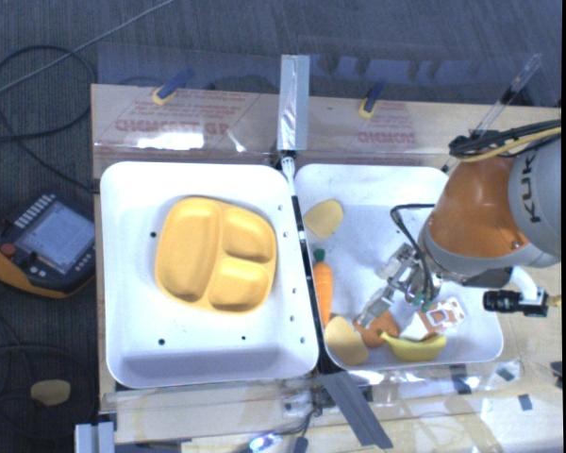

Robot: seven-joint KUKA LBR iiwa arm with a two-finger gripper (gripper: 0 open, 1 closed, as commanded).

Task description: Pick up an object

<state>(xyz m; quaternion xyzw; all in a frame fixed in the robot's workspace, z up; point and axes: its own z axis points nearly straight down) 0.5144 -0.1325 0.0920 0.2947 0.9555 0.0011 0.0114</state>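
White bins [123, 347], yellow tray [215, 253], banana [415, 346]

Dark carpet [66, 26] (cables [38, 64] across)

Tray [215, 253] in left bin [123, 253]

One fixed camera looks down at a slant from above the bench [434, 125], far enough back to take in both white bins [123, 253] and floor at left.
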